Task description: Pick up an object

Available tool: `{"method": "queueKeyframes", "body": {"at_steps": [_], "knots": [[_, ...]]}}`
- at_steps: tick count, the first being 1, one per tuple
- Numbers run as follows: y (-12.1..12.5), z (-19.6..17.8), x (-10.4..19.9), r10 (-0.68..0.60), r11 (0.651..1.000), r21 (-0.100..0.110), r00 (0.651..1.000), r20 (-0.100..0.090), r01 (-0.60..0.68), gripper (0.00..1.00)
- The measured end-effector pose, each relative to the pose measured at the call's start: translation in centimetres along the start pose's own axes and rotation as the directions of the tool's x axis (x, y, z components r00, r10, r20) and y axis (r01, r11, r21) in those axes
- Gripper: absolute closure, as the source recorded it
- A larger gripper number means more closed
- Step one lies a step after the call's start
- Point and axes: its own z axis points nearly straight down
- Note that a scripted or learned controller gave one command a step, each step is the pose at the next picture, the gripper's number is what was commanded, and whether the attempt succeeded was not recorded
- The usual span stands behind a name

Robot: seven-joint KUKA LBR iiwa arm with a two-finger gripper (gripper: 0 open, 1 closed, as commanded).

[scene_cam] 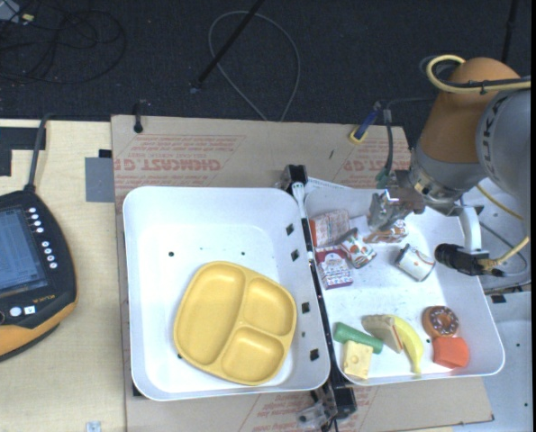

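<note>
Pick not yet done: gripper [389, 212] low in right bin [488, 331], over wrappers [385, 234]; jaws' state unclear. Grasp and lift remain.

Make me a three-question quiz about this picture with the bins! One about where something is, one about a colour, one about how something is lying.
1. Where is the divided plate?
A. left bin
B. right bin
C. on the tablet

2. What colour is the plate?
A. blue
B. yellow
C. red

3. How is the banana placed?
A. held in the tool
B. hanging over the rim
C. lying on the bin floor

Answers: 1 A, it sits in the left bin. 2 B, it is all yellow. 3 C, it rests flat beside the doughnut.
</note>
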Motion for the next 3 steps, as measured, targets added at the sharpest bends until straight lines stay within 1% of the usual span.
{"method": "queueKeyframes", "body": {"at_steps": [1, 2, 3], "knots": [[0.0, -1.1, -0.2, 0.002, 1.000, -0.001, 1.000, 0.001, -0.002, 1.00], [0.9, -0.4, -1.1, 0.002, 1.000, -0.004, 1.000, 0.002, -0.002, 1.00], [-0.7, -1.7, 4.8, -0.003, 1.000, -0.001, 1.000, -0.001, 0.003, 1.00]]}}
